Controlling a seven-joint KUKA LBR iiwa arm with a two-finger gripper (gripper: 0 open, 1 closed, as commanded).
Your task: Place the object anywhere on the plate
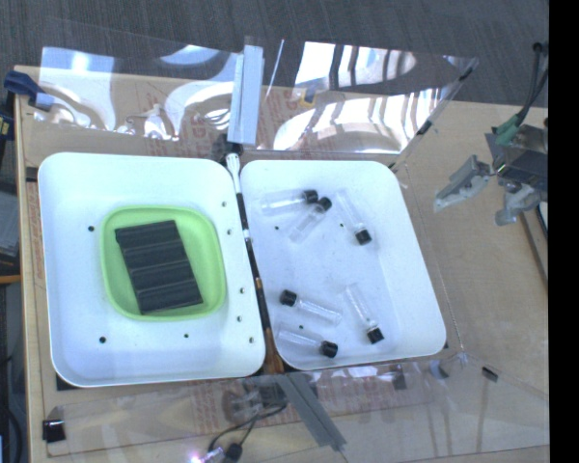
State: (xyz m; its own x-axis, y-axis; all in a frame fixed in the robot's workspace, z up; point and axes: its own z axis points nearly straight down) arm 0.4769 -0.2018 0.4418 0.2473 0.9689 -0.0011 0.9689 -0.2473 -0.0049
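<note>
A green plate [208,249] sits in the left bin [68,336] with a dark ribbed block [158,266] lying flat across its middle, while six clear vials with black caps lie scattered in the right bin [420,297]. Three vials [304,212] cluster toward 11 o'clock of that bin, one of them apart at about 1 o'clock with its cap [363,236] pointing down; the other three [314,309] lie toward 6 o'clock. The gripper [468,179] hangs outside the bins at 3 o'clock of the scene, well apart from every vial; whether it is spread or closed cannot be told at this angle, and nothing is seen in it.

Judged from this, the pick is not yet begun. A sound try would take a vial lying free of its neighbours, such as the one near 5 o'clock [361,312], closing across the tube's short axis at mid-length so it does not roll. The block leaves only a green margin, so a release low over the plate would keep the round vial from rolling off.
</note>
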